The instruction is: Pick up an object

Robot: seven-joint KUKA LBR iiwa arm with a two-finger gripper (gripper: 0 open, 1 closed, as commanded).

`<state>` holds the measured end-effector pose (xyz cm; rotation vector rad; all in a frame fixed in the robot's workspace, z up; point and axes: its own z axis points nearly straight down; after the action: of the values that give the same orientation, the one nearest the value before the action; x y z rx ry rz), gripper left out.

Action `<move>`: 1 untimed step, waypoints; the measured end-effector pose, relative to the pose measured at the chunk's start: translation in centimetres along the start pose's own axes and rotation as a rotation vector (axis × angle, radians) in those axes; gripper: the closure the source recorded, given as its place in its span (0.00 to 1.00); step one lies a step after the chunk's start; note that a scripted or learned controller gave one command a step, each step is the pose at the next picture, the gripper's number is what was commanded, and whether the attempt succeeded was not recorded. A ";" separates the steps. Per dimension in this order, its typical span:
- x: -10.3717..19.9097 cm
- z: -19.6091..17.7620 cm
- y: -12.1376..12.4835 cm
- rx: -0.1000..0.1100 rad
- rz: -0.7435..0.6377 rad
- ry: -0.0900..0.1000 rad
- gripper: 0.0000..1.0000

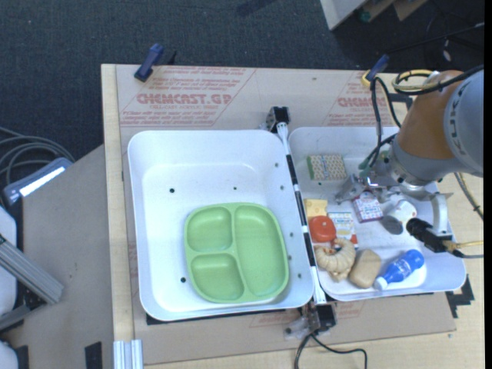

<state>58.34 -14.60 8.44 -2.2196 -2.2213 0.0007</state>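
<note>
In the right bin we see a jumble of small objects: a green-checked sponge lying flat near the far wall, a yellow block, a red tomato-like piece, a braided pastry, a tan bread roll touching it, and a blue bottle on its side.

We cannot make out the pincer fingers under the arm, itself cut off at the right edge.
</note>
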 end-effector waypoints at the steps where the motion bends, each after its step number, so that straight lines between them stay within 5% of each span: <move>1: -4.9 -5.8 1.3 -0.003 0.001 -0.002 0.00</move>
<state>59.62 -19.49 14.22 -2.2235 -2.2231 -0.0004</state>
